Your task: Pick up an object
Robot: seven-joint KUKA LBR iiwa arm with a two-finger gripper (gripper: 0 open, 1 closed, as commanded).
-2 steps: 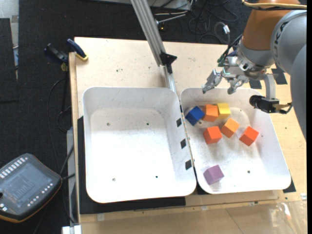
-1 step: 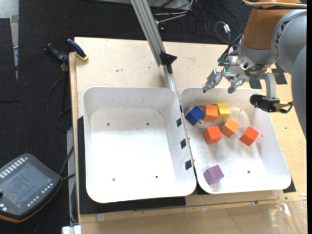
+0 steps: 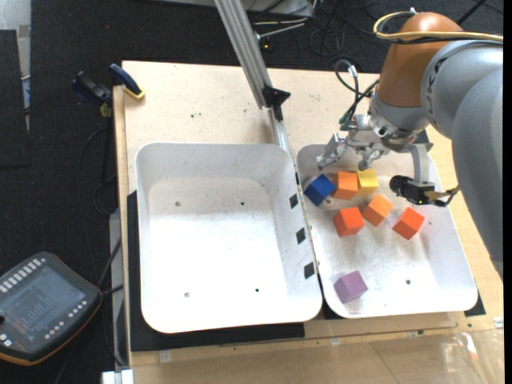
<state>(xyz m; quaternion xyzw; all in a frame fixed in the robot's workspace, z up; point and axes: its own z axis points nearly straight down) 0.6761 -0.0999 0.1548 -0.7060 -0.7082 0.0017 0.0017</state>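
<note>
While the arm reaches in from the right, its jaws hang over the far part of the right bin, and I cannot tell whether they are spread or closed, since the metal parts blur together at this slant. Nothing shows between them.

Just near of the jaws sits a tight cluster of blocks. An orange block lies almost directly below them, touching a yellow block on its right and just beside a blue block on its left. The blue block sits close to the bin's left wall. A little nearer lie a red-orange block, another orange block and a red block, each near the others with small gaps between. A purple block lies well apart from the cluster, toward the bin's near edge, with bare floor on all sides.

A slanted metal rail runs down to the far end of the seam between the bins, close to the jaws' left. The left bin lies beside the right one on the desk.
</note>
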